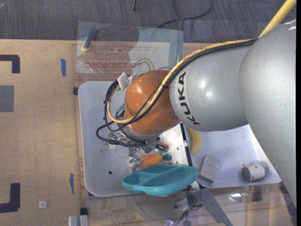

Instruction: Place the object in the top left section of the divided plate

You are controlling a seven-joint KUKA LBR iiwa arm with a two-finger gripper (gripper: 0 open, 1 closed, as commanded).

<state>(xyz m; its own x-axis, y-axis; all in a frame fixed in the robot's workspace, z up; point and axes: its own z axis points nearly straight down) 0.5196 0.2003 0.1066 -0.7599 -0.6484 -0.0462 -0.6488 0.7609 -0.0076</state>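
Looming arm (207, 93) hiding left bin (91, 126), end effector (141, 155) grip unclear, orange object (151, 160) beside teal divided plate (160, 180).

Teal divided plate (162, 180) at left bin's near edge, orange carrot-like object (151, 160) just behind its rim

teal divided plate (160, 180), orange object (150, 160), white bins (91, 126), grey arm (244, 88) with orange band (148, 102).

Grey cylinder (253, 171), speckled sponge (209, 168)
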